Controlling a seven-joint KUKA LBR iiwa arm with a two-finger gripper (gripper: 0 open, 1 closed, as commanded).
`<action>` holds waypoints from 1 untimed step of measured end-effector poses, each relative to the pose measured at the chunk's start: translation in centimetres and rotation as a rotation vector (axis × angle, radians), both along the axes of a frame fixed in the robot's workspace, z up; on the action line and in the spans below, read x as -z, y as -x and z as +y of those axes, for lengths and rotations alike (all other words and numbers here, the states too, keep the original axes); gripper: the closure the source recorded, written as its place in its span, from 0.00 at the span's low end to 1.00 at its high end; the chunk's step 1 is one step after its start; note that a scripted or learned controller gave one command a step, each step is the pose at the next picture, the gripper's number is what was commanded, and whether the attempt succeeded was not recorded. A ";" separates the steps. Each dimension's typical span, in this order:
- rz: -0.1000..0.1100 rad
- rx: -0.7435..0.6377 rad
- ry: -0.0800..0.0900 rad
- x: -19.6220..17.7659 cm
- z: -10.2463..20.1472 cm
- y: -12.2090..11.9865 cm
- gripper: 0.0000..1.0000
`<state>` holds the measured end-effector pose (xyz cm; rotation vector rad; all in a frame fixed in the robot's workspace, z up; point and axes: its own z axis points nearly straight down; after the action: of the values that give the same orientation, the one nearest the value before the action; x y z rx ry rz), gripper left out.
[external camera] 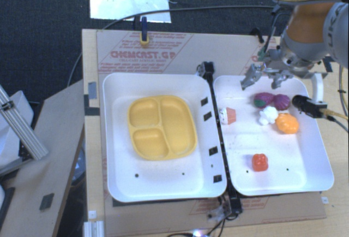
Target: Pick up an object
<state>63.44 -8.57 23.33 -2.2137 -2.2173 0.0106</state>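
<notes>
Broadly, the surface (163,47) is a pale wooden bench carrying a sheet printed with red lettering, and two shallow white bins lie side by side on it. The left bin (117,176) holds a yellow divided tray (162,126) with three compartments, set near its middle with its long axis running toward and away from the camera, slightly turned. The right bin (305,176) holds the small toy foods. The arm (316,6) reaches in from the right, its orange band above the wrist, and the gripper (265,80) hangs over the far edge of the right bin with its fingers apart and nothing between them.

Just below the gripper lies a purple toy, possibly an eggplant (272,101), made of two rounded lobes; its long axis runs left to right, parallel to the far rim of the bin, and which end is the stem cannot be told from here. Touching it on the near side is a small white piece (268,116), and right beside that sits an orange round toy (287,123). A small cupcake-like toy (228,116), orange and white, lies tipped on its side near the divider between the bins, its long axis also left to right. A red pepper-like toy (259,162) sits by itself nearer the camera, well apart from the rest.
</notes>
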 end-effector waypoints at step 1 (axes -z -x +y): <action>-0.012 -0.002 0.001 -0.8 0.0 -0.2 0.00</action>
<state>63.66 -8.55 24.08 -2.2181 -2.2258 -0.0014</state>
